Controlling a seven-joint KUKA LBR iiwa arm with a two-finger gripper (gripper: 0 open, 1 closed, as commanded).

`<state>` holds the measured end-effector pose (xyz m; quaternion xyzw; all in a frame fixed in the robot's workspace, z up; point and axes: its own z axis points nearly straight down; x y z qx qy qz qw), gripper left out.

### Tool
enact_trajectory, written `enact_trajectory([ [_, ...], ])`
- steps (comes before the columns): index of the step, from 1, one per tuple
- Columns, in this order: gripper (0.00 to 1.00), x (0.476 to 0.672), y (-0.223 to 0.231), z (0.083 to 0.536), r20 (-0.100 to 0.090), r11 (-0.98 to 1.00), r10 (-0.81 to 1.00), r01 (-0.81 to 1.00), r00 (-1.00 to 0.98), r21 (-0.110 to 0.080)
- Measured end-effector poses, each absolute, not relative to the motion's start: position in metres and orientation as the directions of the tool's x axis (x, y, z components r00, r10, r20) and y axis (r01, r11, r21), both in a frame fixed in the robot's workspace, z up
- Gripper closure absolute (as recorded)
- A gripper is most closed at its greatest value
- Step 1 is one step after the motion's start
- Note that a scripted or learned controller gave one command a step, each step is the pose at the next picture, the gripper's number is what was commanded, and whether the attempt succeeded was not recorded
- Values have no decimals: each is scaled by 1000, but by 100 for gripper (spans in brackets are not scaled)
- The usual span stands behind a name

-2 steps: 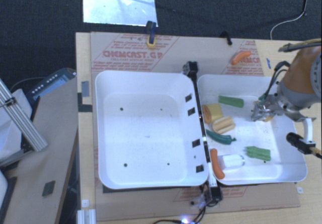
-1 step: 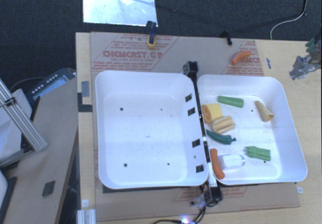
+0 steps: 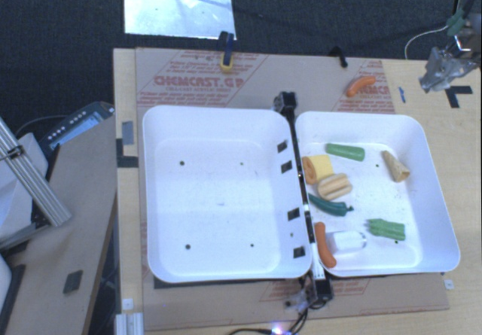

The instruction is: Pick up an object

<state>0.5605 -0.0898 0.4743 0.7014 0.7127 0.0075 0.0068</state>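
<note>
The right bin (image 3: 429, 145) holds several small items. Among them are a green pickle (image 3: 345, 151), a yellow-and-orange block (image 3: 318, 168), a tan bun (image 3: 334, 187), a dark green pepper (image 3: 330, 206), a beige cone (image 3: 396, 165), a light green piece (image 3: 386, 229), a white block (image 3: 348, 240) and an orange sausage (image 3: 324, 244). My gripper (image 3: 446, 70) hangs at the upper right, beyond the far right corner of that bin and well apart from every item. Nothing shows in its grasp.
The left bin (image 3: 154, 175) lies beside the right one, with black clips (image 3: 286, 168) along the shared wall. Another orange sausage (image 3: 361, 86) rests on the brown board behind the right bin. A yellow-and-blue clamp (image 3: 226, 51) stands at the board's far edge.
</note>
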Motion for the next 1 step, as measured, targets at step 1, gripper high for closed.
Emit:
enact_trajectory([
  [1, 100, 596, -69, 513, -1, 8, 1000, 1000, -8, 10],
])
